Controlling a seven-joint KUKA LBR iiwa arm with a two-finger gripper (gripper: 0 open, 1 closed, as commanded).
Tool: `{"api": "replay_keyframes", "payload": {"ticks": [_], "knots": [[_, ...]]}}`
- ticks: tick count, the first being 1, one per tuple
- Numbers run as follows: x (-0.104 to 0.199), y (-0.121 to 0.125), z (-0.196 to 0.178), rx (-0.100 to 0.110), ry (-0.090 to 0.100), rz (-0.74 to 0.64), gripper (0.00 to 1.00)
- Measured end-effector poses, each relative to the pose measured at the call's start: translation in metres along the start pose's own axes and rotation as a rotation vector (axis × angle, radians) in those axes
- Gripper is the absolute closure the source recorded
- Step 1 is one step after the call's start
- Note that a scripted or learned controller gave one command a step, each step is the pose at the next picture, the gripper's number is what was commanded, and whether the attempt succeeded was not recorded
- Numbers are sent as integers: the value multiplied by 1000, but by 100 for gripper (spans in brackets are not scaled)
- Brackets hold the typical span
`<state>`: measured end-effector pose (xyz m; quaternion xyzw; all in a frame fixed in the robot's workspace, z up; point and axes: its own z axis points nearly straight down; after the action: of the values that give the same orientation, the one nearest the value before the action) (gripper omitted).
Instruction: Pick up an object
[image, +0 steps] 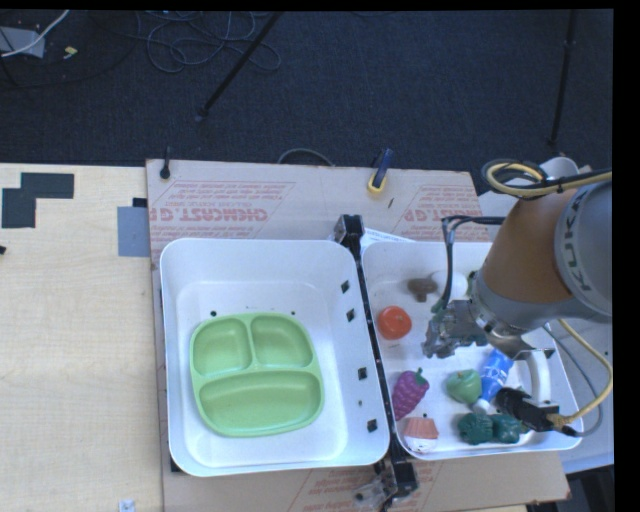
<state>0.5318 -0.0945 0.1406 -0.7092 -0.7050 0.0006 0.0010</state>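
Claw (445, 338) state unclear; orange ball (394, 322) just left, apart, right bin (400, 260).

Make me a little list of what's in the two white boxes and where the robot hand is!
left bin: green divided plate
right bin: orange-red ball, purple grapes, green toys, blue-and-white tube, small brown thing
arm: reaches in from the right
gripper: over the right bin, beside the ball
holding: nothing that I can see
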Motion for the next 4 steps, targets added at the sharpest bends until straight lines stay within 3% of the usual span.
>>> {"api": "replay_keyframes", "payload": {"ticks": [2, 3, 4], "knots": [[-13, -1, -89, -3, 0, -8, 100], [36, 6, -96, -1, 1, -11, 100], [67, 6, -76, 3, 0, -8, 100]]}}
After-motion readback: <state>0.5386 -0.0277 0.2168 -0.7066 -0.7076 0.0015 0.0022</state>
